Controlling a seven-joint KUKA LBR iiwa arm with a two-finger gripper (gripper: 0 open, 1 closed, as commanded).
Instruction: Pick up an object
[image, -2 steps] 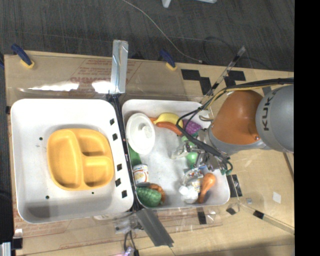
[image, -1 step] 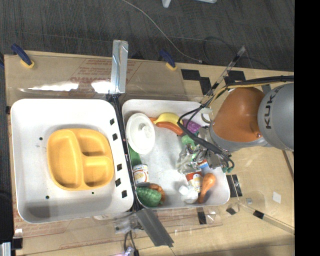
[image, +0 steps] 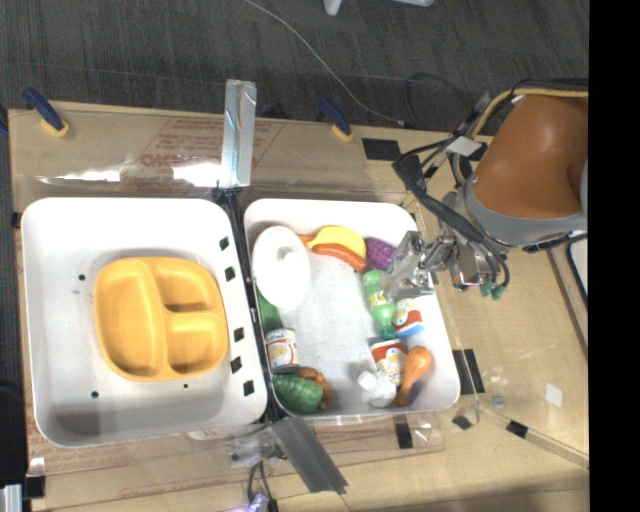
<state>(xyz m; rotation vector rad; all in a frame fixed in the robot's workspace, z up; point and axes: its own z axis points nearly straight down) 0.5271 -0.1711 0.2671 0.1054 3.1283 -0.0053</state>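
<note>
Right, we see the gripper (image: 408, 268) low over the right bin's (image: 330, 410) far-right side, arm (image: 530, 160) reaching in from the right. Fingers are a grey blur against the clutter, so we can't tell how wide they are or whether anything sits between them. We wouldn't call this a grasp.

Candidates all sit in the right bin: a green bottle-like item (image: 381, 310) just below the gripper, a purple piece (image: 379, 252) just beside it, a yellow banana (image: 338, 240) with a red-orange piece touching its lower edge, a white bowl (image: 281, 266) at the left, small cans (image: 281, 349) and (image: 389, 356), an orange carrot-like thing (image: 414, 366) and a green lumpy item (image: 299, 392) along the near edge. The left bin (image: 60, 240) holds a yellow divided tray (image: 160, 317).

Risks, as we judge them:
- Items near the gripper are packed touching, so closing here could catch two things or pinch an edge and squirt one out.
- The gripper is close to the right wall; a finger could land on the rim.
- Rounded, slick toys may slip on lift.
</note>
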